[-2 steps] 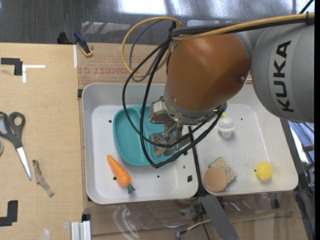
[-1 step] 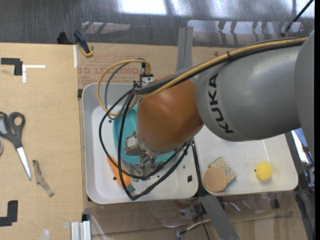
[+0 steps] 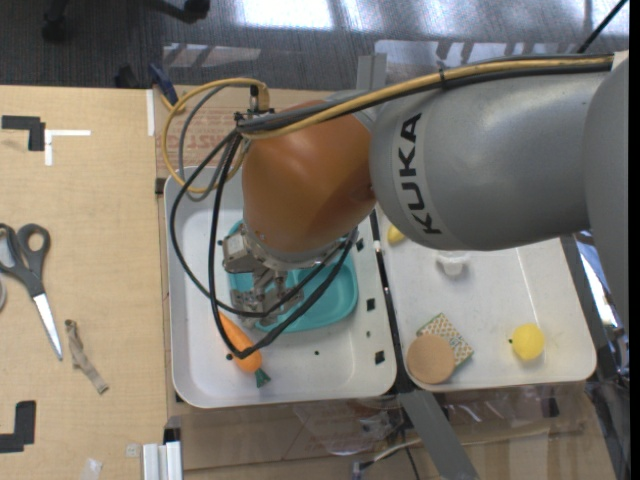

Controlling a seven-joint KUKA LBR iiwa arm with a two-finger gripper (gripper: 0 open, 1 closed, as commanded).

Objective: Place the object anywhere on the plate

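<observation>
Camera view from above: grey arm (image 3: 500, 158) enters from the right of the frame and crosses over both bins, and its orange band hides much of the left bin (image 3: 200, 368). Under the band, at the centre-left of the frame, the gripper (image 3: 262, 293) hangs over a turquoise plate (image 3: 335, 303) that lies in the left bin. Cables and the wrist cover the gripper's tip, so I cannot tell how it stands, and I cannot see any thing in it.

Just below and left of the plate, on the white floor of the left bin, lies an orange carrot (image 3: 240, 346) with a small green end. It seems to touch or nearly touch the plate's lower left edge, but a black cable crosses there and I cannot be sure. I judge the carrot to be the task's object, and it is not on the plate.

In the right bin (image 3: 560, 368), at the lower right of the frame, there are a round tan piece (image 3: 432, 360), a patterned square (image 3: 447, 334) touching it, and a yellow ball (image 3: 527, 342) well apart from them.

My judgement: the step in hand is the picking or the release near the plate. The next move calls for lowering onto the carrot, closing on its body, lifting it and shifting it up and right over the plate.
</observation>
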